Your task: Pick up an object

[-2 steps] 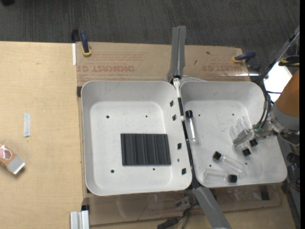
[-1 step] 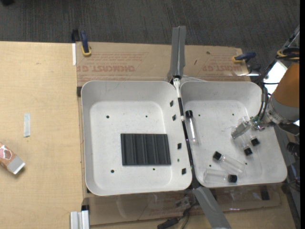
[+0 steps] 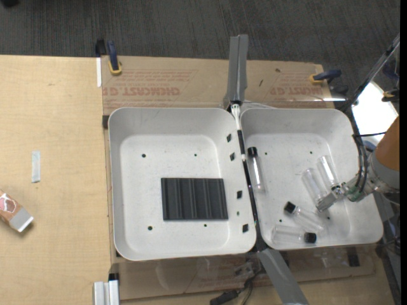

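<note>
Metal-grey gripper (image 3: 325,200) sits low in the right bin (image 3: 299,121), against a clear plastic tube (image 3: 316,182); whether its jaws are spread or closed on anything cannot be told. More clear tubes lie near: one (image 3: 254,169) by the divider, one (image 3: 292,235) at the front. Across, the left bin (image 3: 127,170) holds a dark ribbed block (image 3: 194,199). Nothing looks lifted yet; the pick seems still to come

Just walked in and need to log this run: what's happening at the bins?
The arm reaches in from the right, its gripper low in the right bin among several clear plastic tubes. Whether it holds one can't be told. A dark ribbed block lies in the left bin, untouched.
</note>
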